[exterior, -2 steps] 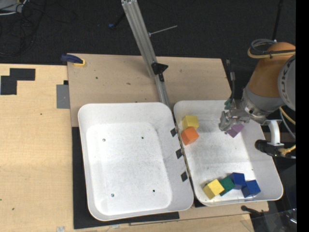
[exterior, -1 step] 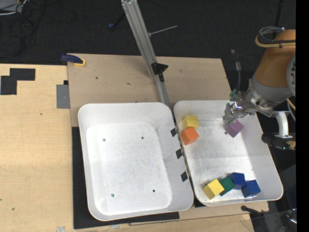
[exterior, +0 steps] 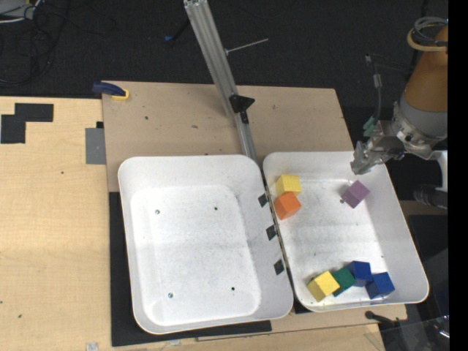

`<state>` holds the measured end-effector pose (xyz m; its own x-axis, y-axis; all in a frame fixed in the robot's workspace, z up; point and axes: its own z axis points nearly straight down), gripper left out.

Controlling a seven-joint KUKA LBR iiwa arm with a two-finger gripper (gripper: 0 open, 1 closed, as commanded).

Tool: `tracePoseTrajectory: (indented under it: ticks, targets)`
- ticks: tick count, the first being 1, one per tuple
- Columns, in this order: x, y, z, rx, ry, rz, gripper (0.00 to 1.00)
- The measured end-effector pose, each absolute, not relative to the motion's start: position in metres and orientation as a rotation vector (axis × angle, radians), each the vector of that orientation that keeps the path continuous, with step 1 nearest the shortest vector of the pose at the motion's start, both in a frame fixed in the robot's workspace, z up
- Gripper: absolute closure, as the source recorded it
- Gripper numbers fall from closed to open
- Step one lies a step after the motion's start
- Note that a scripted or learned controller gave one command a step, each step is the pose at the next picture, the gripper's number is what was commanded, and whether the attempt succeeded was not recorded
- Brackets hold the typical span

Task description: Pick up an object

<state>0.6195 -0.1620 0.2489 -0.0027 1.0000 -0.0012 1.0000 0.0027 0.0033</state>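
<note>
1. Purple cube (exterior: 355, 194) lies in the right bin (exterior: 409, 251), near its far right corner.
2. The gripper (exterior: 363, 161) is just above and beside this cube, over the bin's far edge; I cannot tell its state.
3. Yellow cube (exterior: 288, 184) and orange cube (exterior: 287, 205) touch by the left wall.
4. The left bin (exterior: 139, 196) sits beside it on the worktop (exterior: 51, 218).

robotics lab: plywood bench (exterior: 219, 123), two white bins (exterior: 191, 168), aluminium rail (exterior: 216, 53), loose cables (exterior: 22, 2) on dark floor.
</note>
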Motion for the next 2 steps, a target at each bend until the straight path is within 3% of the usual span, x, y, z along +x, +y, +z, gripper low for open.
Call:
tracePoseTrajectory:
  ticks: [1,2]
  targets:
    - [0.620,-0.163,0.277,2.218,2.223,0.002,1.00]
    - [0.625,-0.113,0.277,2.219,2.228,-0.001,1.00]
